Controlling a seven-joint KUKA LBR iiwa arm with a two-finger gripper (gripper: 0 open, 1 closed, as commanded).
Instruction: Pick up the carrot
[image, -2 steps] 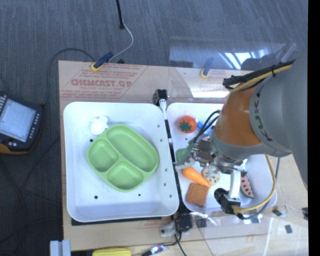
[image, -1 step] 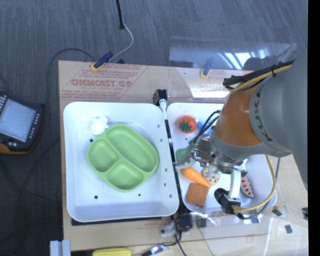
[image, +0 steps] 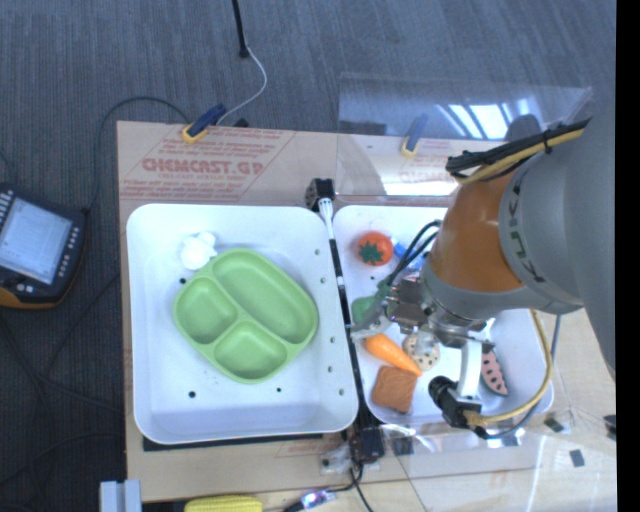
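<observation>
The hand (image: 420, 335) hangs just beside the carrot (image: 391, 352) (grip state unclear); crowding neighbours like the brown block (image: 395, 389) risk a mis-grab.

Robotics lab. Grey carpet floor (image: 120, 60), a teach pendant (image: 35, 245) lying at the frame's left edge, cables (image: 250, 50) trailing across the top, a plywood bench board (image: 210, 165) clamped at its corners, and two white bins (image: 160, 400) holding toy food.

Arm (image: 520, 230) reaching from right, gripper (image: 425, 335) pointing down.
</observation>
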